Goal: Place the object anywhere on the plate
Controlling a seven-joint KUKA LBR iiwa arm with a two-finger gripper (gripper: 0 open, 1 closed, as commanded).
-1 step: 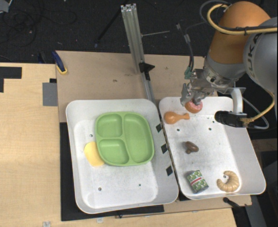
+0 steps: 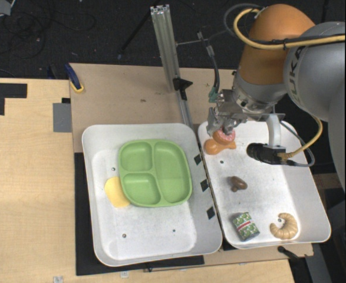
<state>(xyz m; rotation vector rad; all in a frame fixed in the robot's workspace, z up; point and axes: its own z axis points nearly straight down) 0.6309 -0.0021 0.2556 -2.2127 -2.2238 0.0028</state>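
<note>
A green divided plate (image 2: 155,173) lies in the left white bin (image 2: 143,240). My gripper (image 2: 223,127) hangs over the far left corner of the right bin (image 2: 305,193). Directly beneath it is a small pink and orange object (image 2: 218,142), close to the bin's left rim. The gripper's body hides where it meets the object, so contact cannot be judged. The plate is a short way to the left, past the rims between the two bins.
A yellow item (image 2: 116,193) rests against the plate's left edge. The right bin holds a brown lump (image 2: 238,184), a green packet (image 2: 244,226) and a croissant-shaped piece (image 2: 285,226). A metal post (image 2: 165,46) rises behind the bins.
</note>
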